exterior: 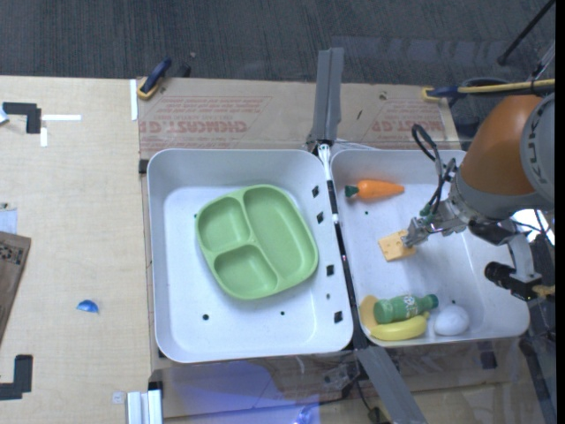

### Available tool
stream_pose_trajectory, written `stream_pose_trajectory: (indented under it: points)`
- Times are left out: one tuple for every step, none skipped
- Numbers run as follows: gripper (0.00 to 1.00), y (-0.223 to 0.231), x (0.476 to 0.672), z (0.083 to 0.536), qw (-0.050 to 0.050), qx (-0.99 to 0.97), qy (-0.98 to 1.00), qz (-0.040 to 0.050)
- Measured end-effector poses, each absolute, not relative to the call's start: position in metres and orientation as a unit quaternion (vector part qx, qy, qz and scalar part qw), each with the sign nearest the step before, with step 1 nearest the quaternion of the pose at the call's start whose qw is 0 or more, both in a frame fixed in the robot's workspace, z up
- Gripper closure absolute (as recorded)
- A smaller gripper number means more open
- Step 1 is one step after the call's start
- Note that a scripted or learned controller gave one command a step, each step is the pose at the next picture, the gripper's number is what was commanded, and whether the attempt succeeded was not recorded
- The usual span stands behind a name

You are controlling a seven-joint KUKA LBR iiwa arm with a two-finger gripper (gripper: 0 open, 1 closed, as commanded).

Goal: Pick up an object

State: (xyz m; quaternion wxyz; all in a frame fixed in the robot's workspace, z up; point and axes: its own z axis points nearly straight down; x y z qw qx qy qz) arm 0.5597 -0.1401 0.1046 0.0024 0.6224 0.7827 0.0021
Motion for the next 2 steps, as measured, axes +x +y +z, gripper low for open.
stream_pose_trajectory:
  points:
    - [1.0, -0.113, 0.507, 0.1, 0.011, 0.709, 0.705, 0.0065]
    - [0.0, -0.111, 0.498, 0.089, -0.001, 0.709, 0.706, -0.0014]
